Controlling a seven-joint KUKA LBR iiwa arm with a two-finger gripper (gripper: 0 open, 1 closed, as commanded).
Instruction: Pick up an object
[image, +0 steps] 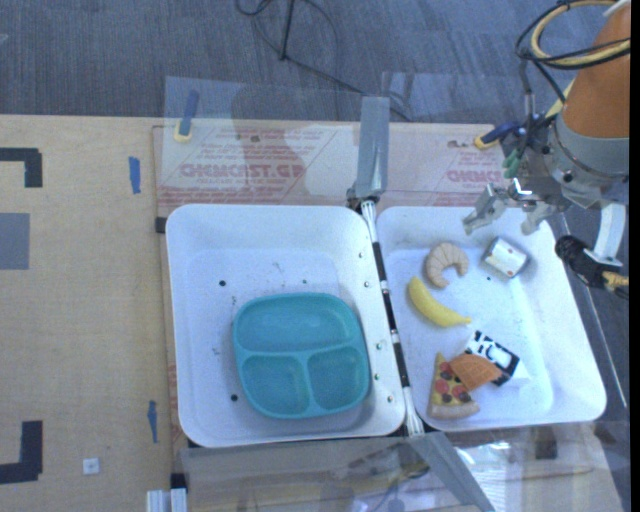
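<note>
The gripper is hovering with fingers spread over the right bin — the croissant nearby is looking light, rigid, best pinched mid-body.

One fixed camera looks down aslant on both white bins from above.

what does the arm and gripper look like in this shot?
Grey arm with a broad orange band above the wrist. Yellow and black cables loop beside it at the top right. The gripper is pale metallic grey with two thin fingers, with small blue and green fittings just above it.
</note>
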